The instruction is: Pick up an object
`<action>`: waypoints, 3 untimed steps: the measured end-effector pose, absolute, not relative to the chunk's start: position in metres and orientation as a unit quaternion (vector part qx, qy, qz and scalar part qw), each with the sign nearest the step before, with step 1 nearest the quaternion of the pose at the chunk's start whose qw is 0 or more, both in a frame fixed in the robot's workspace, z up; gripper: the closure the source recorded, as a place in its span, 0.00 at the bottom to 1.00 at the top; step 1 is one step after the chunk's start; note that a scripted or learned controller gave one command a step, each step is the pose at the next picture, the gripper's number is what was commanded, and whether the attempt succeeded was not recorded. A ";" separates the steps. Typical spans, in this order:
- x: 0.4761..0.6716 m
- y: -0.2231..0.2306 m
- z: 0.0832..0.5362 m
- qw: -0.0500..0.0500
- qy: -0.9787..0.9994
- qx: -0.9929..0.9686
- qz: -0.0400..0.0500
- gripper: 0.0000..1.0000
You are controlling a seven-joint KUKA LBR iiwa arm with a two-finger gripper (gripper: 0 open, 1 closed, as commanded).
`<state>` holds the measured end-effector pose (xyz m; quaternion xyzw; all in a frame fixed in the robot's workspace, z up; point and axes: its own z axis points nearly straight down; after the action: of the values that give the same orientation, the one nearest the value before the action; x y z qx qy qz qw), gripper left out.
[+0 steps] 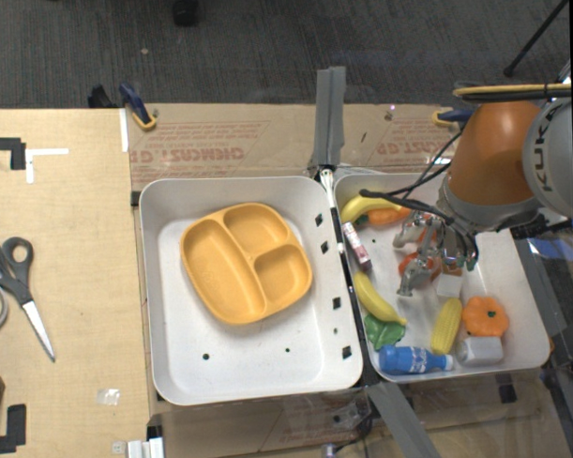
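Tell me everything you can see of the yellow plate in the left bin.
The plate is a yellow-orange divided dish, plastic by its look, with rounded corners and three compartments: one long one along its left side and two smaller ones on its right. It lies flat and right side up, turned at a slant, on the floor of the left bin, toward the upper middle. Nothing sits in it and nothing touches it but the bin floor. The gripper is over the right bin, apart from it.

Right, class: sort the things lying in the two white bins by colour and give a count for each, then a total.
Yellow: 4, namely the divided plate, two bananas and the corn cob
Orange: 2, the carrot and the pumpkin
Blue: 1, the bottle
Green: 1, a small green piece
Total: 8
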<state>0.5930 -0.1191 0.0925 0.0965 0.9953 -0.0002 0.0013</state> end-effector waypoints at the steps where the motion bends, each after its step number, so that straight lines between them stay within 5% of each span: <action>1: 0.572 -0.119 0.092 0.001 0.995 0.102 0.000 0.00; 2: 0.608 -0.099 0.093 0.002 0.994 0.112 0.000 0.00; 3: 0.569 -0.121 0.092 0.001 0.993 0.117 0.000 0.00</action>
<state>0.5689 -0.1215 0.0925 0.1174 0.9931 -0.0002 0.0012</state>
